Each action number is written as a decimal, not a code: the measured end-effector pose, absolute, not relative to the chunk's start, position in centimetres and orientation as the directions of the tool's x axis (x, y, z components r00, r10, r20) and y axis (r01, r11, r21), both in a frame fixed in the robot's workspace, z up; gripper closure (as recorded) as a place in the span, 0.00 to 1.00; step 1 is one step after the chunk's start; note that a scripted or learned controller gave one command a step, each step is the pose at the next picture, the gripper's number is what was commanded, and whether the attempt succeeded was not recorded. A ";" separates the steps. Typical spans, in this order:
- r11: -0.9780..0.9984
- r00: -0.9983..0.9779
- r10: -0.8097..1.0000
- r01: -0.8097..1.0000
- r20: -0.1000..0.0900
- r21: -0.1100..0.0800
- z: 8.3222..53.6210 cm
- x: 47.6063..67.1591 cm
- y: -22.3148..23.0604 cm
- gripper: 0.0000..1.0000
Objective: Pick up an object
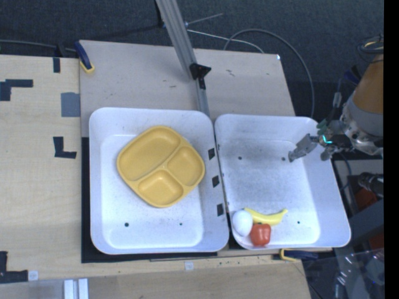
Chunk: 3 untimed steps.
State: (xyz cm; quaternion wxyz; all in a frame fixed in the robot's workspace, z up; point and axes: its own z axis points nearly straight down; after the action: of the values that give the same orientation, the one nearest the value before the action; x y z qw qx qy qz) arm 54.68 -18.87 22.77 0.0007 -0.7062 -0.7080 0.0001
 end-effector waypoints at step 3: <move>0.002 -0.002 1.000 1.000 -0.002 -0.001 8.9 53.6 -18.1 0.00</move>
State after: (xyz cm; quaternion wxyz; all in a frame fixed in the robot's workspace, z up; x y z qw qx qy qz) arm 53.61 -18.09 8.86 -0.0004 -0.7065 -0.7078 0.0009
